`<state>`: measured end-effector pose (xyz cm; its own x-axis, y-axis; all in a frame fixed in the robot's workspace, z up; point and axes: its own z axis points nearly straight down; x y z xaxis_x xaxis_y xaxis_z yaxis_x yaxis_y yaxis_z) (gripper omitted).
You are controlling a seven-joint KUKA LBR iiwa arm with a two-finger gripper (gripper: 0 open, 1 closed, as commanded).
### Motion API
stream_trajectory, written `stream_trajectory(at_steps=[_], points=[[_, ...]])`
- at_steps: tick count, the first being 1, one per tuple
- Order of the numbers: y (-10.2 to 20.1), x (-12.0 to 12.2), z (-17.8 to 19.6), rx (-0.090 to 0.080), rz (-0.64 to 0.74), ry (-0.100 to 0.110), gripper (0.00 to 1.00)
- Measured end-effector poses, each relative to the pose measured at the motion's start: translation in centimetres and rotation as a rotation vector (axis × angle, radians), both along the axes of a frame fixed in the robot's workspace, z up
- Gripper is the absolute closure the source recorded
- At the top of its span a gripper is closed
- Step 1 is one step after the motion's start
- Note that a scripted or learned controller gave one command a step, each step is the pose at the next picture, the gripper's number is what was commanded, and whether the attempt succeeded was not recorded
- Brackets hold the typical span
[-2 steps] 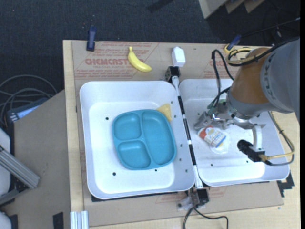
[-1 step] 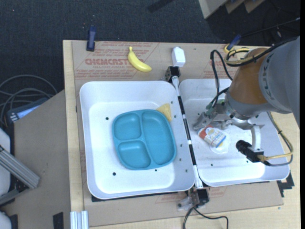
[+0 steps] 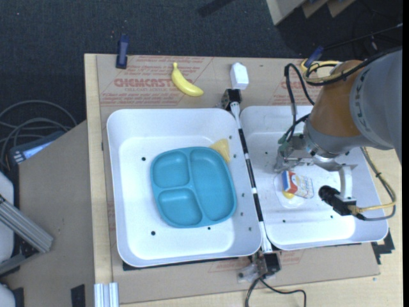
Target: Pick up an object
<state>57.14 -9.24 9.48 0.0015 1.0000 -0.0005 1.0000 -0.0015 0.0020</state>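
A small clear packet [image 3: 295, 186] with a red, blue and yellow label lies in the right bin [image 3: 307, 229], near its middle. My gripper [image 3: 282, 160] reaches down into that bin just above and to the left of the packet, close to it; I see nothing held in it. The left bin [image 3: 128, 139] holds a blue divided plate [image 3: 192, 186]. A yellow piece [image 3: 221, 148] rests at the plate's upper right corner.
On the bench behind the bins lie a yellow banana [image 3: 185, 82], a white block [image 3: 239, 75] and a small blue item [image 3: 122, 50]. The arm's grey body and orange band [image 3: 332, 110] hang over the right bin's far side.
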Motion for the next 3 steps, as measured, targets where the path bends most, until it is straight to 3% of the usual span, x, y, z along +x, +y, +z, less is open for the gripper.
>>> stream_trajectory(at_steps=[1, 2, 3], points=[[0.0, 0.0, 0.0, 0.0, 0.0, 0.0, 0.0], [-1.4, -3.1, -1.1, 0.001, 0.001, 0.004, 0.0], [-1.5, -3.0, 0.1, 0.0, 0.0, -0.001, 1.0]])
